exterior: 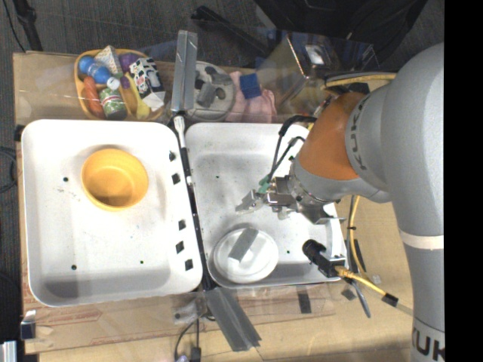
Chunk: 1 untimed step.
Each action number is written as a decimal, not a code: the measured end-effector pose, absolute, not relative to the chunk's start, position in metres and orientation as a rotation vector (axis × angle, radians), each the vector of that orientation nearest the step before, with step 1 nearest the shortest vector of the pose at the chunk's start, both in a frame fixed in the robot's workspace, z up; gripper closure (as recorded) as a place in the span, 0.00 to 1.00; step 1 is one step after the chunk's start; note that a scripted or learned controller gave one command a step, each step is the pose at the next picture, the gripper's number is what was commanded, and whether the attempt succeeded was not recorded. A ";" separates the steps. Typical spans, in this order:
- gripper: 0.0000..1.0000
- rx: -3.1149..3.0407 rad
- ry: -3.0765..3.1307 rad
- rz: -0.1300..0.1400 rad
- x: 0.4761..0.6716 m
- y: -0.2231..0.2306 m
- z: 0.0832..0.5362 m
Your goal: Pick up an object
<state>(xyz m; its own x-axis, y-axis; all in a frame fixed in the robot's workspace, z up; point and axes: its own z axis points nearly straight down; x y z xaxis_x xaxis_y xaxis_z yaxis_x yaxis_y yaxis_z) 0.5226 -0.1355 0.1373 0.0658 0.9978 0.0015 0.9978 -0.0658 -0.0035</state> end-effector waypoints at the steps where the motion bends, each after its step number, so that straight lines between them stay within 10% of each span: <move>1: 0.00 -2.105 -2.331 -0.003 0.503 -0.131 0.092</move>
